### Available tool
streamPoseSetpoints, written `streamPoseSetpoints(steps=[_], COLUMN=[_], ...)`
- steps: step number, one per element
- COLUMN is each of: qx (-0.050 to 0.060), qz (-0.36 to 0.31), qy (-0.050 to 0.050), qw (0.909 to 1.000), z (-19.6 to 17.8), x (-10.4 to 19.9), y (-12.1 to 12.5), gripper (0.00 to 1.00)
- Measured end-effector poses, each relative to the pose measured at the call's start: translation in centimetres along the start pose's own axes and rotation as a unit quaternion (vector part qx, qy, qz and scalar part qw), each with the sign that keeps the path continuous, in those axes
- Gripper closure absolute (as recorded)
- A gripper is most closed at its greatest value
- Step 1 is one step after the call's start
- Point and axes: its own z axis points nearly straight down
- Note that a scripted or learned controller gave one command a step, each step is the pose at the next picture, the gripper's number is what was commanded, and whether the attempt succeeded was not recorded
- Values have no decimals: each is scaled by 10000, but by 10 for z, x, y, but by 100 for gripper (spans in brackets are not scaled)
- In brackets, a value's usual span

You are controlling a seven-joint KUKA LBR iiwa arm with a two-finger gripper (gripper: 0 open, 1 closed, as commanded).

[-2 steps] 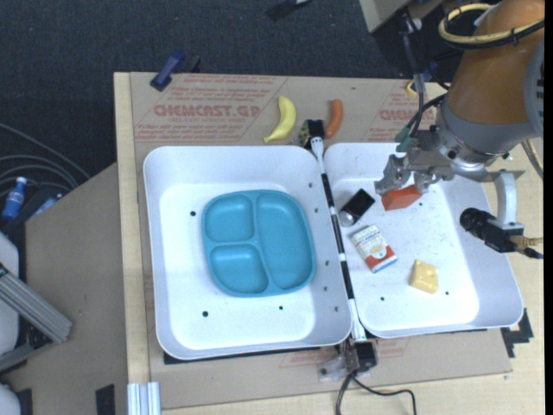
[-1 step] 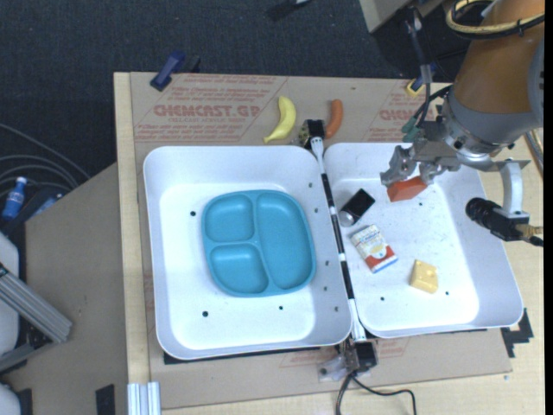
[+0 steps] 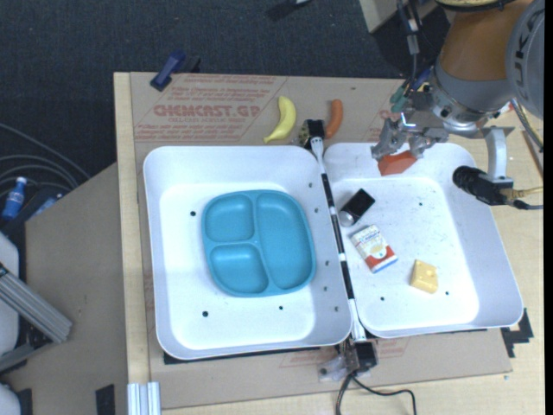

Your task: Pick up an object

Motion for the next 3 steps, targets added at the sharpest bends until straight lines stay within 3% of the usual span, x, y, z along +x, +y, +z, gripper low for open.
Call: streamPoseSetpoints(steps=[1, 2, 3], qx=[24, 7, 2], qz=[3, 11, 8], qy=[7, -2, 0], qw=[10000, 10000, 10000], z=[-2, 2, -2], x=[55, 14, 5], y=[-118, -54, -42], gripper=[100, 100, 100])
